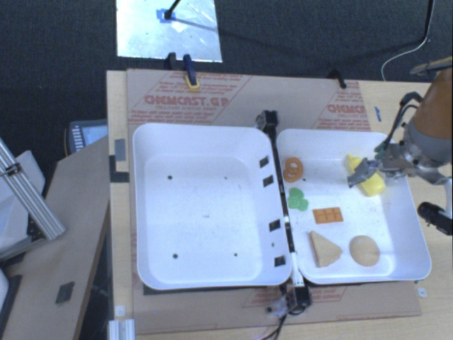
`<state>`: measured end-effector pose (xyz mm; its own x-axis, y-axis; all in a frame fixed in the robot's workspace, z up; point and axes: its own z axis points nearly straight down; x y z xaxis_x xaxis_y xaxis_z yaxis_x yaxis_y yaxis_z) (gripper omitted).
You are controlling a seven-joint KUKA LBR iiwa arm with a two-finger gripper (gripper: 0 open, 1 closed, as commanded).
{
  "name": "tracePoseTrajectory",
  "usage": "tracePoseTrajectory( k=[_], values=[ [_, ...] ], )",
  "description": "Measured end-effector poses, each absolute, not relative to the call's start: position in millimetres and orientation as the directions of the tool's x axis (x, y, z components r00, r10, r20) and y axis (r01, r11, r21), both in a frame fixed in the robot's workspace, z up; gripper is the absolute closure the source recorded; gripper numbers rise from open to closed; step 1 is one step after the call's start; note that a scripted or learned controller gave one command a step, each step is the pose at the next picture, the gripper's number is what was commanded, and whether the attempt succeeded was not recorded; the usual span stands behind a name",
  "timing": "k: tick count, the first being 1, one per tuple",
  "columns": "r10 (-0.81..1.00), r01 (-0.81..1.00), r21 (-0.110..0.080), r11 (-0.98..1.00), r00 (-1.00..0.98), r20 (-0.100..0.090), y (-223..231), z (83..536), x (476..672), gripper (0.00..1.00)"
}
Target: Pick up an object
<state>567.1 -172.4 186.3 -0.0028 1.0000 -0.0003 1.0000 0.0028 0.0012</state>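
My gripper [362,171] reaches in from the right over the upper right part of the right bin [407,222]. It sits directly on a yellow object [373,184], whose yellow shows on both sides of the grey gripper tip. Further left in this bin lie an orange ring [293,168], a green piece [297,200] and an orange waffle-patterned square [328,215]. A tan wedge [324,248] and a tan round piece [364,250] rest near the bin's front.
The left bin [152,261] stands beside the right one, with a black hinged divider [278,190] between them. A shiny metal sheet [168,20] lies at the back. A white cable [407,52] hangs at the far right.
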Motion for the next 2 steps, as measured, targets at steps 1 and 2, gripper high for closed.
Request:
tracePoseTrajectory(
  k=[1,2],
  values=[
    [1.0,1.0,0.018,0.012,-0.012,-0.002,-117.6,289.9,643.0,0.0],
    [1.0,1.0,0.022,0.009,-0.009,-0.002,-70.0,513.6,659.3,0.0]
  ],
)
